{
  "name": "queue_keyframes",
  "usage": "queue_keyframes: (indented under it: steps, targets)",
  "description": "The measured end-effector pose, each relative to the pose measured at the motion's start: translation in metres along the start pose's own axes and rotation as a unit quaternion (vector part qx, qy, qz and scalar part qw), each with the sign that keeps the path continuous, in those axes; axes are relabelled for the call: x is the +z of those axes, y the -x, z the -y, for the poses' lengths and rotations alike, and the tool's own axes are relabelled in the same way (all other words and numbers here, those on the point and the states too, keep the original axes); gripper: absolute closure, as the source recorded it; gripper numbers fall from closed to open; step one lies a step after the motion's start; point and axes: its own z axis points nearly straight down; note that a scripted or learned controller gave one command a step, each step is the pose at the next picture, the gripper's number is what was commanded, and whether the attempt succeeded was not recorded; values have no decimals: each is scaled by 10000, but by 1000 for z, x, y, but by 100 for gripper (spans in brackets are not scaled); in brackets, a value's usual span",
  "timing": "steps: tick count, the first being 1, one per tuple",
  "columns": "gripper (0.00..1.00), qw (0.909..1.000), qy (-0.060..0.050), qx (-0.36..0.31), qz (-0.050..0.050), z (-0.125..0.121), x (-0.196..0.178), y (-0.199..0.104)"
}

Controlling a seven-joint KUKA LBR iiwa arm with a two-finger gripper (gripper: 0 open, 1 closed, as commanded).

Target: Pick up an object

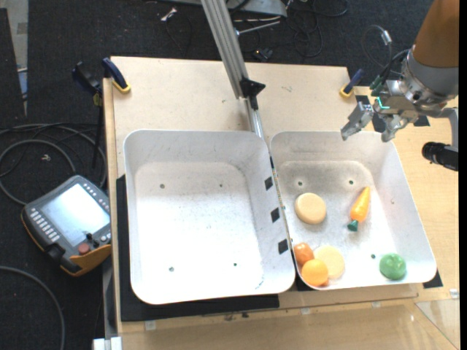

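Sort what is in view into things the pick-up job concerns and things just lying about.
Job:
- grey two-finger hand, above the right bin's far edge
- round cream disc
- orange carrot-shaped toy
- green ball
- orange ball
- right white bin

Lying about:
- left white bin
- orange-edged control pendant on the floor
- yellow-tipped clamps

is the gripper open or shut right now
Open: the gripper hangs over the right bin's far edge, fingers spread apart with nothing between them.

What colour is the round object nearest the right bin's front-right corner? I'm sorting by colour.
Green, clearest in the camera view.
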Motion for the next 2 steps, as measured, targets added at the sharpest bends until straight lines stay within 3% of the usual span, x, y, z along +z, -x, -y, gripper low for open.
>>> queue_keyframes:
  steps: [1, 2]
  targets:
    - [0, 10000, 22, -8, 7, -1, -3, 0]
    - [0, 10000, -7, 17, 3, 9, 53, 3]
